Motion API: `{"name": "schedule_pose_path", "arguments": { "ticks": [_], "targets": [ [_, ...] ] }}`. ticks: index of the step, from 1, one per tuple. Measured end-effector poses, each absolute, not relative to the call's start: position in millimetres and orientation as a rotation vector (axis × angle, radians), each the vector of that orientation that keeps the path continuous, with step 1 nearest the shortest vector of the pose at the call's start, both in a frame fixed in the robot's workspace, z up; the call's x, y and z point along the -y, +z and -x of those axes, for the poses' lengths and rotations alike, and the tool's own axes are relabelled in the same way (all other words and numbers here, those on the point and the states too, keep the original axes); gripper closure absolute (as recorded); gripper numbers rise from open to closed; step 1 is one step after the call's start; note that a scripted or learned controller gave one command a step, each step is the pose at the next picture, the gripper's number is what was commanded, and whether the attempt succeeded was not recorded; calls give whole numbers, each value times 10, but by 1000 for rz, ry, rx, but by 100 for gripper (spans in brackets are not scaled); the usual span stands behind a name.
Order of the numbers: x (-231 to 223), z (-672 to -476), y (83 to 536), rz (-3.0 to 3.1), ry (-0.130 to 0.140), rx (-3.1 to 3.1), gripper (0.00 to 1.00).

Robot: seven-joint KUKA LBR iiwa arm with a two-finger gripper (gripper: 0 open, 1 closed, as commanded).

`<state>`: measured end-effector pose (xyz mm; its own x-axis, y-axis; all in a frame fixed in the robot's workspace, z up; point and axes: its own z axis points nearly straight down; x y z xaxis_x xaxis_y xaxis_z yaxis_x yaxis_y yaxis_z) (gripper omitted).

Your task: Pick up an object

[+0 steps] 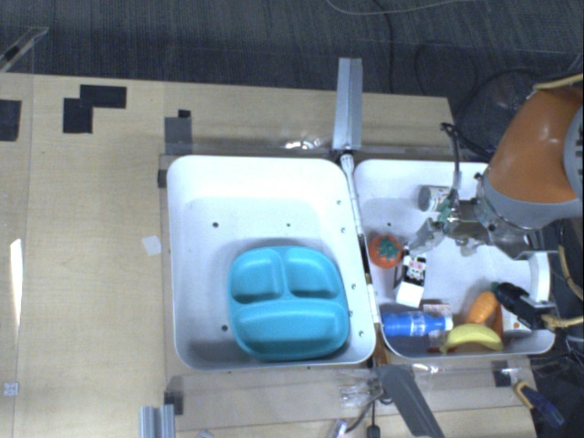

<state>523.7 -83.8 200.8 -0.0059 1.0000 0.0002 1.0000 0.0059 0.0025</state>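
Above the right bin, end effector near a tomato, grip state unclear, banana beside a bottle.

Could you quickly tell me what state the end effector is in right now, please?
End effector: over the right bin, near the red toy; open or closed cannot be told, and no object is visibly held.

2 bins, 1 tray, 1 banana
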Motion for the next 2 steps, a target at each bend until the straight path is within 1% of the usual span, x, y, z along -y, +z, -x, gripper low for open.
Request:
{"name": "schedule_pose_path", "arguments": {
  "ticks": [1,2],
  "targets": [
    [910,-5355,952,-2370,6,-2058,0],
    [837,-5135,926,-2510,32,-1858,0]
  ]
}}
